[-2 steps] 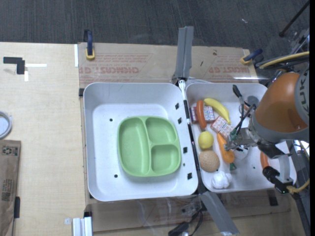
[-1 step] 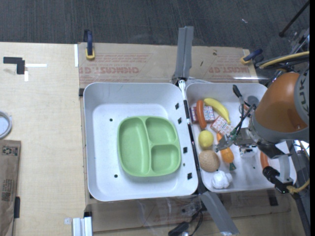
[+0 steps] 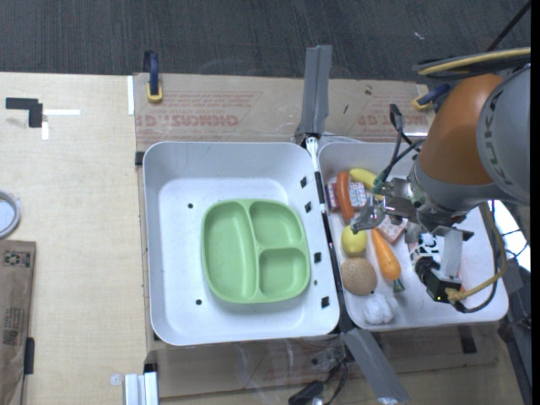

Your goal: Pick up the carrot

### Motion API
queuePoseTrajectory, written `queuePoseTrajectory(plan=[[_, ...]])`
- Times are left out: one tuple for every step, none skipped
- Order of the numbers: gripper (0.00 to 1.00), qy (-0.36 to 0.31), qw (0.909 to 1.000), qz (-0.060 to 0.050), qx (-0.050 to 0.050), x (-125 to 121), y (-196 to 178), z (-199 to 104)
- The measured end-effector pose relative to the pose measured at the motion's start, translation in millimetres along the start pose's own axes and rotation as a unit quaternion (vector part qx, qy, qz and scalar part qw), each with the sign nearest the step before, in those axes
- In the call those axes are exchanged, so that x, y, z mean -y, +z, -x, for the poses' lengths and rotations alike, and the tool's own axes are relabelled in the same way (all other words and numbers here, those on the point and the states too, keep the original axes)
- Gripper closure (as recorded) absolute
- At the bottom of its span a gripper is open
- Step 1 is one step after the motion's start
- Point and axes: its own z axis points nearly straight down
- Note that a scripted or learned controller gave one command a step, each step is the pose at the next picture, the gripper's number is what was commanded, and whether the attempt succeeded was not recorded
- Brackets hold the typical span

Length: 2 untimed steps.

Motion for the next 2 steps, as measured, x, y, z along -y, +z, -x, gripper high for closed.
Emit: queuePoseTrajectory(plan=[[0.0,0.001,1.0,-0.001,0.0,-0.8,56.0,52.6],[0.0,-0.052,0.9986,0.008,-0.002,-2.7,88.2,57.8]])
